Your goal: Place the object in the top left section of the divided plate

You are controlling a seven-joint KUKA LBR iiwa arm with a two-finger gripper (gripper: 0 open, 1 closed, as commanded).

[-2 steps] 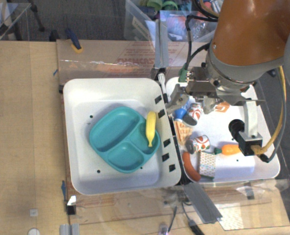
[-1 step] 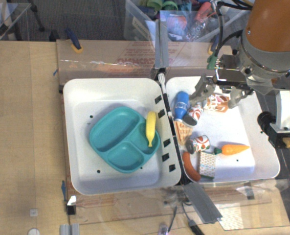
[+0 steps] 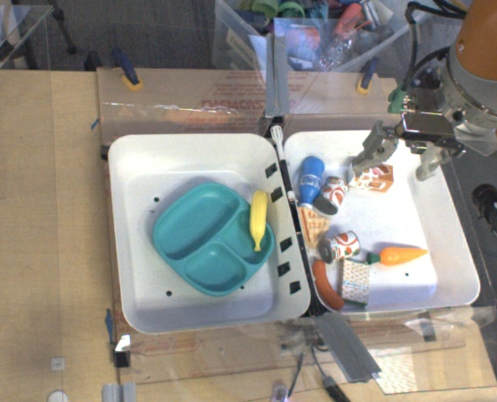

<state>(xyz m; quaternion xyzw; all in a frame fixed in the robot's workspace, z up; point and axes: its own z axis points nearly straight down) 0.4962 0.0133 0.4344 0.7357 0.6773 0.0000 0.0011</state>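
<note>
A teal divided plate (image 3: pixel 199 224) lies in the left bin (image 3: pixel 139 170). A yellow banana (image 3: pixel 258 218) rests along the plate's right edge, partly over the rim. My gripper (image 3: pixel 401 159) hangs above the back of the right bin (image 3: pixel 437 216), open, its two fingers spread with nothing between them. Its left finger is just above a small orange and white carton (image 3: pixel 375 179). Below it in the right bin lie a blue bottle (image 3: pixel 310 178), a red and white can (image 3: pixel 343 244) and a carrot (image 3: pixel 400 255).
More items crowd the right bin's left side: a red and white piece (image 3: pixel 333 193), a waffle-patterned piece (image 3: pixel 313 221), a red sausage (image 3: pixel 324 284) and a small box (image 3: pixel 357 281). A clear tub of toys (image 3: pixel 315 15) stands behind the bins.
</note>
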